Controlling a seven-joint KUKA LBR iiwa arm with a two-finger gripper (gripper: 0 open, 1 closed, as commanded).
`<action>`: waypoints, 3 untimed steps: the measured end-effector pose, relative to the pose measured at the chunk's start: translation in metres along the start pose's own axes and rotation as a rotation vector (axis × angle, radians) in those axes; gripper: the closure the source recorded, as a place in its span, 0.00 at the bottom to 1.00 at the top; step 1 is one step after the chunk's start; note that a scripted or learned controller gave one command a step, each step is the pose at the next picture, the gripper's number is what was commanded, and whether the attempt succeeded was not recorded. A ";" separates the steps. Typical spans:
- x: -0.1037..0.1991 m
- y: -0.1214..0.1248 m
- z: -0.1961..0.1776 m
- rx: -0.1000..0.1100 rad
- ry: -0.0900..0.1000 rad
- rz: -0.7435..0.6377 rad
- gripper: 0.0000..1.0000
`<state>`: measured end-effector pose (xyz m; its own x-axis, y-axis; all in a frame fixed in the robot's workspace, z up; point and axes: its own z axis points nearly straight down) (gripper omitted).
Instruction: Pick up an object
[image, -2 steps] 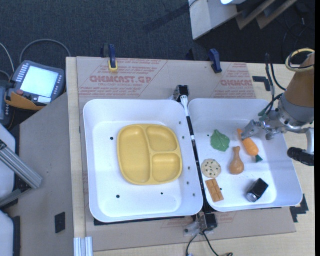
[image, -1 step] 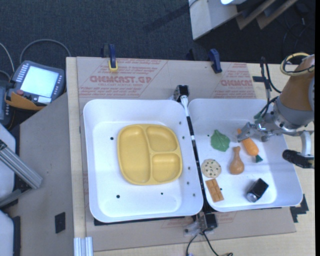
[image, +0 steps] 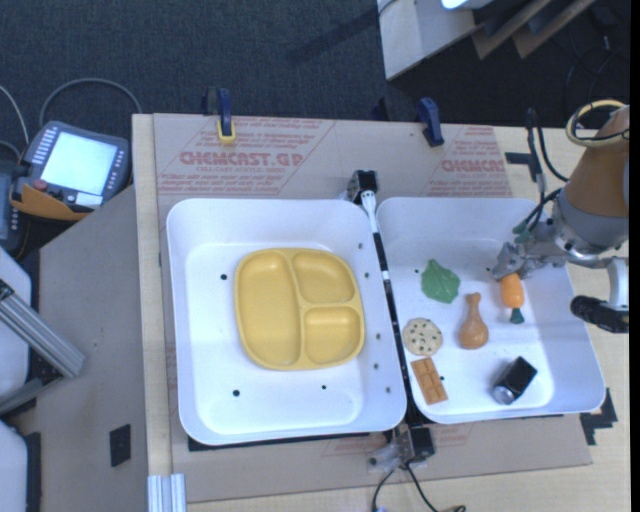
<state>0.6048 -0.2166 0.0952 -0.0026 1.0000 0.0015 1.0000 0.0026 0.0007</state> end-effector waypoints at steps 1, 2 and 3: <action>-0.004 0.000 -0.044 -0.005 -0.005 0.003 1.00; 0.000 0.000 -0.107 -0.007 -0.005 0.001 1.00; 0.000 0.001 -0.120 -0.003 -0.004 0.002 1.00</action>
